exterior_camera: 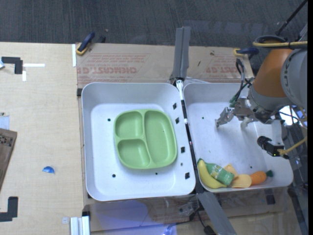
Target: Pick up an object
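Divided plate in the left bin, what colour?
Light green. The divided plate shows best in the camera view, lying in the left bin.

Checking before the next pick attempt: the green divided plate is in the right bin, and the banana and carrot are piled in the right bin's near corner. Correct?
Not quite. The camera view shows the green divided plate in the left bin, not the right. The banana and carrot do lie along the right bin's near edge.

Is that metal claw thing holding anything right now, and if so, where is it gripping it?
Nothing is held. The tool hangs open over bare floor of the right bin; the toy food lies untouched at the near wall.
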Robot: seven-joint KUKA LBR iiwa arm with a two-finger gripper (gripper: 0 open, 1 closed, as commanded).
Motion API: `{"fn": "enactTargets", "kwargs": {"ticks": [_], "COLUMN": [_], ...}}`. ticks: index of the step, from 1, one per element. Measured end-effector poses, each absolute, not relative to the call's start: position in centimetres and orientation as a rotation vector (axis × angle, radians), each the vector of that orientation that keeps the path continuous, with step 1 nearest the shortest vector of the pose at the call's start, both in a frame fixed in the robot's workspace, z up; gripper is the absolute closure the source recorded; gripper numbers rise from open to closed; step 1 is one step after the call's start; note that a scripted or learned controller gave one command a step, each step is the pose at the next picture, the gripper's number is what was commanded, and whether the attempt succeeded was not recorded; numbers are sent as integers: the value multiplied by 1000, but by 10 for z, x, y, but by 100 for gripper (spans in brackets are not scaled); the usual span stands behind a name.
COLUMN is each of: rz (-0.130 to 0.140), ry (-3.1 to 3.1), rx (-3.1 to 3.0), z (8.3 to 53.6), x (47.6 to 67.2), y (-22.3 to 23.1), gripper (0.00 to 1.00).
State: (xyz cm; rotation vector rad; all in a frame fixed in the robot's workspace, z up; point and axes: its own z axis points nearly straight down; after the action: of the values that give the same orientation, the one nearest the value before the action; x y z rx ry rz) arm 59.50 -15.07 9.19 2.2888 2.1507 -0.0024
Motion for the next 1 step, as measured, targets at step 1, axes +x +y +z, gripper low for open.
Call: {"fn": "enactTargets", "kwargs": {"ticks": [1], "rz": [-2], "ry": [2090], "rx": [2346], "z": [123], "x": [557], "y": [-184], "gripper": [0]}}
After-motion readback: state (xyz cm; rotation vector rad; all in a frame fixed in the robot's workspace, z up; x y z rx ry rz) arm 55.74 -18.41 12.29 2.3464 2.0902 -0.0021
